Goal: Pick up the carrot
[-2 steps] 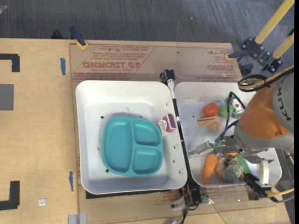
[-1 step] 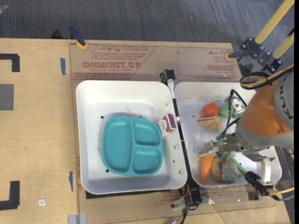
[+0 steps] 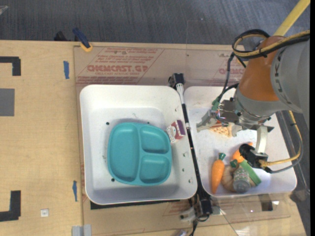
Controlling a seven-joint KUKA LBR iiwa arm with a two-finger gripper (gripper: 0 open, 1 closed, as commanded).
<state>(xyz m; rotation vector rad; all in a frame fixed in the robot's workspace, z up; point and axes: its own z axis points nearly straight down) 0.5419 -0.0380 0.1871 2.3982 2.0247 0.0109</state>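
Note:
The carrot [image 3: 217, 174], orange with a green top, lies lengthwise near the front of the right bin [image 3: 280, 132]. It rests against a small heap of toy foods. My gripper [image 3: 219, 126] hangs over the middle of that bin, well behind the carrot and apart from it. Its fingers [image 3: 203, 124] are spread open. A flat yellow-orange slice [image 3: 221, 131] lies on the bin floor under the gap between them, and it is not gripped.
Right of the carrot are a brown lump [image 3: 228, 181], a grey bottle-like piece [image 3: 240, 181], a green item [image 3: 249, 174] and an orange piece [image 3: 238, 155]. The left bin [image 3: 93, 112] holds a teal divided plate [image 3: 139, 153] and a small purple-white packet [image 3: 176, 131].

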